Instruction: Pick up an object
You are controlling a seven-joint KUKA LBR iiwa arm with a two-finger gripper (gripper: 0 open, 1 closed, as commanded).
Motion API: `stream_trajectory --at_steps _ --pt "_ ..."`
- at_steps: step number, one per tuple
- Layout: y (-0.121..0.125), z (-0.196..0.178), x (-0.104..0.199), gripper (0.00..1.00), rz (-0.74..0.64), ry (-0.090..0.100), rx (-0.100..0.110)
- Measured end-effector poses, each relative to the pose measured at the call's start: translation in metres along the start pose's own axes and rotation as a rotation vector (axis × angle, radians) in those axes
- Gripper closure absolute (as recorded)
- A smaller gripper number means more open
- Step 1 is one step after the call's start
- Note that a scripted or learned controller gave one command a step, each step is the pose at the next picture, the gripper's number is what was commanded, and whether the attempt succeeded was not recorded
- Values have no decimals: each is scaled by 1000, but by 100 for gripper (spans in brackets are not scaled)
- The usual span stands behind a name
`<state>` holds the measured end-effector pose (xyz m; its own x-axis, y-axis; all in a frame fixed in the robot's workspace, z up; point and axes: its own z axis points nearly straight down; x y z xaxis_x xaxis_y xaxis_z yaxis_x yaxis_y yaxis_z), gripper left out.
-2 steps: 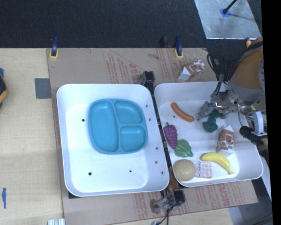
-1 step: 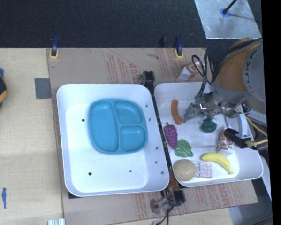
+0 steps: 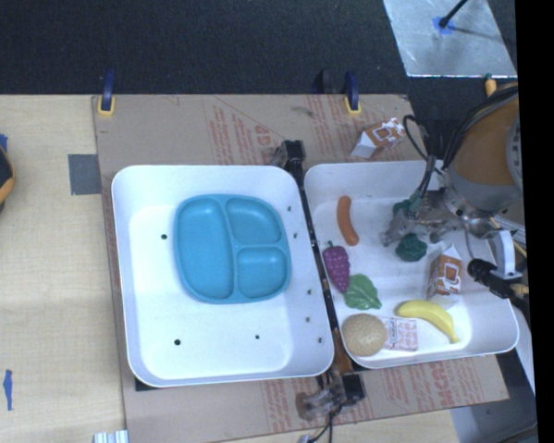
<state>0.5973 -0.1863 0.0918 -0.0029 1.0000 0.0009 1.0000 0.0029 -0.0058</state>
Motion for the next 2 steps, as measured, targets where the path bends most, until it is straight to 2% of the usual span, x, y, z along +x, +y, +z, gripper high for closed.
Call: stream_trajectory --at_steps 1,2 --pt "0 -11 -1 100 -2 0 1" --pt "0 -10 -1 0 -3 0 1"
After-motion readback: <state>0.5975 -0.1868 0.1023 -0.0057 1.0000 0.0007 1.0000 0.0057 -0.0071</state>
